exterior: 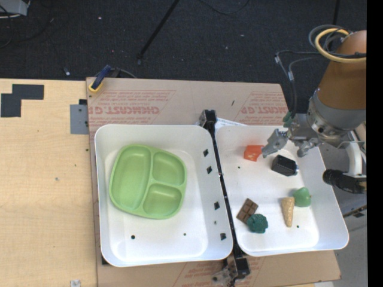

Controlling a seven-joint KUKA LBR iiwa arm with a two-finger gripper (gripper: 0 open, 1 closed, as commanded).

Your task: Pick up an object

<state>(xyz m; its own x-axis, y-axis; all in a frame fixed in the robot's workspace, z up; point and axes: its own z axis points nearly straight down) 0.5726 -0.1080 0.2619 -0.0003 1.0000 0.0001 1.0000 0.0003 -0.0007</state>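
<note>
1. I've got the tool [286, 140] hanging over the upper part of the right white bin [326, 235], its grey fingers spread, nothing between them.
2. Nearest targets: a small orange block [252, 153] just left of the tool, and a black oblong block [284, 165] just below it.
3. My read: the black block looks light and rigid, probably smooth plastic, so it could slip; I'd pinch across its short sides.
4. Lower in the frame sit a brown chocolate-bar piece [247, 210], a dark green lumpy toy [258, 223], a tan cone [288, 211] and a light green rounded toy [302, 197].
5. The lime green divided plate [148, 182] lies in the left bin.
</note>
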